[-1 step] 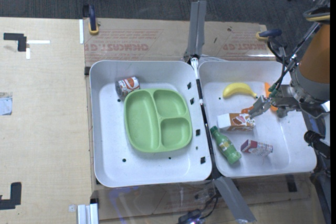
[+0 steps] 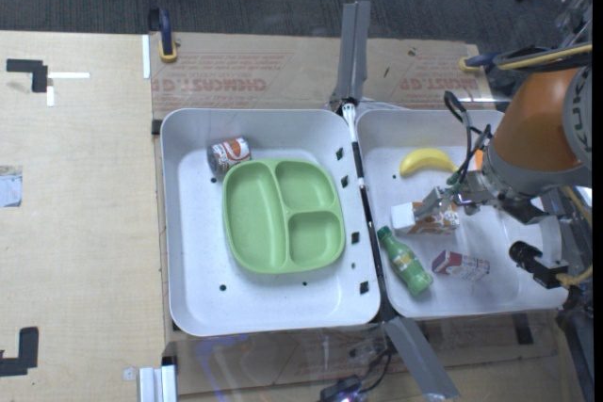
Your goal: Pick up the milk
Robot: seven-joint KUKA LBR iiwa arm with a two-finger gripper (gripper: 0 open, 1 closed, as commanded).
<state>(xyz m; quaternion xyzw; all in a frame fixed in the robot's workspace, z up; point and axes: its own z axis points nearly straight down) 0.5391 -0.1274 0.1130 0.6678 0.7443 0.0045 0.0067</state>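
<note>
A small white and brown milk carton [image 2: 419, 217] lies in the middle of the right bin [image 2: 499, 297]. My gripper [image 2: 443, 201] is low over the carton's right end, at or just above its top, reaching in from the right under the orange-banded wrist [image 2: 537, 122]. The wrist and gripper body hide part of the carton's right side. A second small carton [image 2: 460, 265], red and white, lies on its side nearer the front of the same bin, well apart from the gripper.
A banana [image 2: 426, 162] lies at the back of the right bin. A green bottle [image 2: 405, 261] lies by the divider, front left of the carton. The left bin [image 2: 188, 287] holds a green divided plate [image 2: 285, 215] and a can [image 2: 229, 152].
</note>
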